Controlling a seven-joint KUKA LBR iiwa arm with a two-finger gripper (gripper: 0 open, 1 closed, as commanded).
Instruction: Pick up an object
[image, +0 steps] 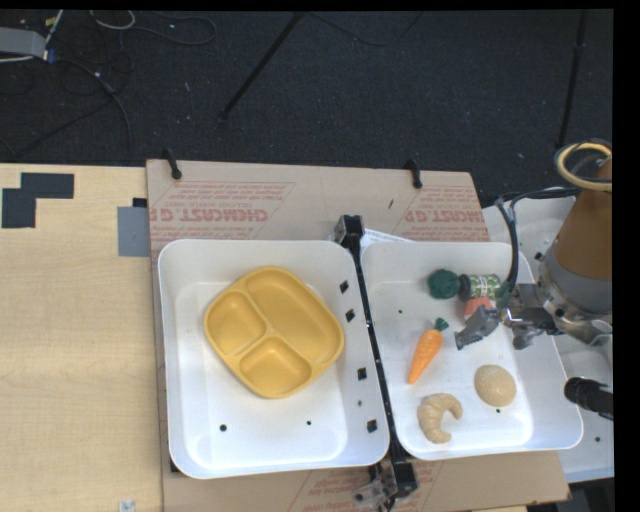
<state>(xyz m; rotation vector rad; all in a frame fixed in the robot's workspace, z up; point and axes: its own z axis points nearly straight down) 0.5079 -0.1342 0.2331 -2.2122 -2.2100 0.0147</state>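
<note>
Gripper (478, 327) is low over the right bin (560, 430), near its arm-side half. I can't tell if it's released or clenched; nothing visibly sits in it, so I'd count no object as picked.

Candidates, relative to the gripper:
- small bottle (481, 285) with green body and orange-red part, just beyond the gripper toward the bin's far wall, very close or touching, can't tell which
- dark green lump (443, 283) on the far side, next to the bottle
- toy carrot (426, 355) just beside the gripper, toward the divider, lying tilted
- beige round piece (494, 385) on the near side, close
- croissant-shaped piece (439, 416) further to the near side, toward the divider corner

Risks, my read:
- The bottle and green lump sit crowded together. A close there could catch both or squeeze one out sideways.
- The bottle is round and lying down, so it likely rolls if only clipped.
- The carrot is close enough to get nudged on a descent.
- The gripper could foul the bin wall if it drifts to the arm side.

Containers: the left bin (190, 440), well across the divider from the gripper, holds one yellow sectioned plate (272, 330), with nothing seen in its compartments. The right bin holds the five small items. Both bins sit on cardboard on the desk (70, 380).
</note>
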